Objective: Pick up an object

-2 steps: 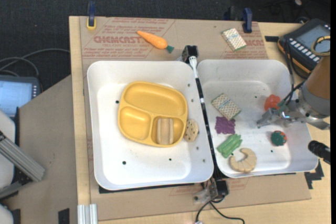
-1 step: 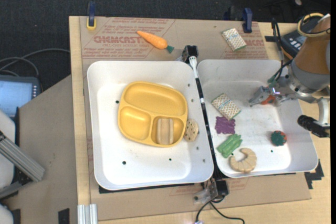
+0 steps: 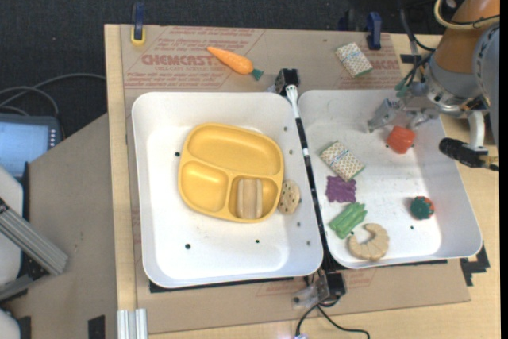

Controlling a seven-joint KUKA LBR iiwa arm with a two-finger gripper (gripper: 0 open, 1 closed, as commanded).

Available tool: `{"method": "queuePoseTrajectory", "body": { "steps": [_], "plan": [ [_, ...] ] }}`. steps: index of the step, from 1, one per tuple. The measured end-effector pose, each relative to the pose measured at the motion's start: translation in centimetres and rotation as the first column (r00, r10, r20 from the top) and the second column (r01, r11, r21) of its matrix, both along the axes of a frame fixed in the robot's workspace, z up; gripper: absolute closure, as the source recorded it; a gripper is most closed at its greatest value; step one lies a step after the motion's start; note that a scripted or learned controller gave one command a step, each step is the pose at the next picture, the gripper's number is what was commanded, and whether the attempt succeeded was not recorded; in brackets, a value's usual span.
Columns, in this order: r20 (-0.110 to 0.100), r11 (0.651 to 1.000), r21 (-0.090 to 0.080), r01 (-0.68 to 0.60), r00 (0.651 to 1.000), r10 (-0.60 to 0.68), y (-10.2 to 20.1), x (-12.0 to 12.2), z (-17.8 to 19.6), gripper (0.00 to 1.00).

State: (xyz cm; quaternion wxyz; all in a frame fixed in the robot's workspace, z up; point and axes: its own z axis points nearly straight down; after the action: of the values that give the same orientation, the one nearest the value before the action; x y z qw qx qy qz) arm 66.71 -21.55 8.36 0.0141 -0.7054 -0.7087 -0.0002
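My gripper point(image 3: 394, 120) hangs over the far part of the right bin point(image 3: 452, 171), its grey fingers spread open with nothing between them. A red-orange round object point(image 3: 401, 140) lies just in front of the fingertips, close to them. Further forward in the same bin are a patterned packet point(image 3: 343, 160), a purple piece point(image 3: 340, 189), a green piece point(image 3: 348, 219), a tan curved pastry point(image 3: 370, 241) and a small green-and-red ball point(image 3: 421, 207).
The left bin point(image 3: 159, 234) holds a yellow divided plate point(image 3: 226, 163) with a tan item point(image 3: 249, 197) in one compartment and a speckled cookie point(image 3: 289, 198) at its edge. On the cardboard behind the bins lie a toy carrot point(image 3: 232, 60) and another patterned packet point(image 3: 354, 59).
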Motion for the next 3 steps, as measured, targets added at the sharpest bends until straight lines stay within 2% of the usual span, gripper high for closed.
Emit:
{"method": "queuePoseTrajectory", "body": {
  "steps": [1,2,3],
  "plan": [
    [0.021,1.000,-0.011,0.001,1.000,0.000,-0.3,-3.2,0.3,0.00],
    [0.022,1.000,-0.021,0.002,1.000,-0.002,-0.7,-3.3,1.3,1.00],
    [0.021,1.000,-0.020,-0.002,1.000,0.003,7.1,0.0,0.1,1.00]
  ]
}}
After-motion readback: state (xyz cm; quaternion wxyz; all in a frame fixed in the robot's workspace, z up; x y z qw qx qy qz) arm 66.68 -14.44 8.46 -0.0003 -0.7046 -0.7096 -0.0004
